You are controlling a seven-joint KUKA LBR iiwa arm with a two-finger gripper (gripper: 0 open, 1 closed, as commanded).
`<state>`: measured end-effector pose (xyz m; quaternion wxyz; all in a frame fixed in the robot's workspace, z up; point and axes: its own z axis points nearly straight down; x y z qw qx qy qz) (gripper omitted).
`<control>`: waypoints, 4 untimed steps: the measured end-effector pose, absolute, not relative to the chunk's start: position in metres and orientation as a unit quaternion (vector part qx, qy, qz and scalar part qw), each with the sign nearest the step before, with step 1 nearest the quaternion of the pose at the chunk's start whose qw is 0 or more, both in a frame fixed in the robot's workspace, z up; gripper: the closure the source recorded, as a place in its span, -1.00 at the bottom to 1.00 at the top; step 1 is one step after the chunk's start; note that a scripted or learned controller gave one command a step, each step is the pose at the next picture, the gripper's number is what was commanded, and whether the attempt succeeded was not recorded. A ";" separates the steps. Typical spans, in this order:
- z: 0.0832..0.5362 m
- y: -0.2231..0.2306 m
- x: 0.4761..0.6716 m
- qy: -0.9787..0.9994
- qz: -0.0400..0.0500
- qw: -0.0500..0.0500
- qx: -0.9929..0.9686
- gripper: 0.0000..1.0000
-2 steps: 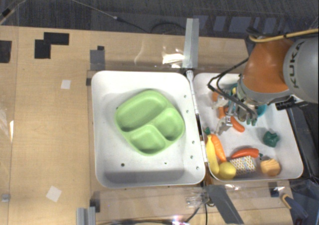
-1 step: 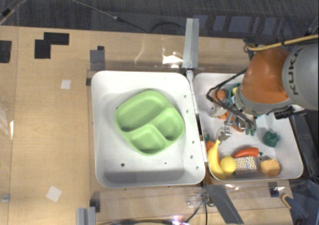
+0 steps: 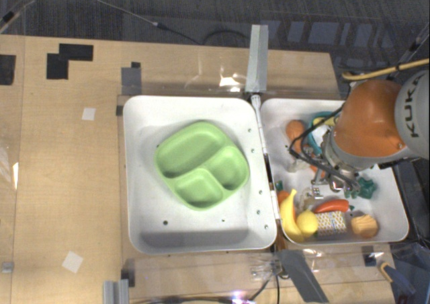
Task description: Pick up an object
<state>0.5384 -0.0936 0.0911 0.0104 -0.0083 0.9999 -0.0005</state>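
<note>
1. A green plate (image 3: 201, 164) sits in the middle of the left bin (image 3: 138, 229).
2. In the right bin (image 3: 401, 218), the hand (image 3: 321, 185) hangs at 12 o'clock from the banana (image 3: 289, 214), lemon (image 3: 307, 222) and red pepper (image 3: 332, 206); I cannot tell its grip.
</note>
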 end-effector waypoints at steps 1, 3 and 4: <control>0.091 -0.100 0.504 0.999 0.000 0.012 0.032 -1.00; 0.138 -0.131 0.591 0.996 -0.001 0.007 -0.093 -1.00; 0.090 -0.089 0.593 0.998 0.000 0.007 -0.061 -1.00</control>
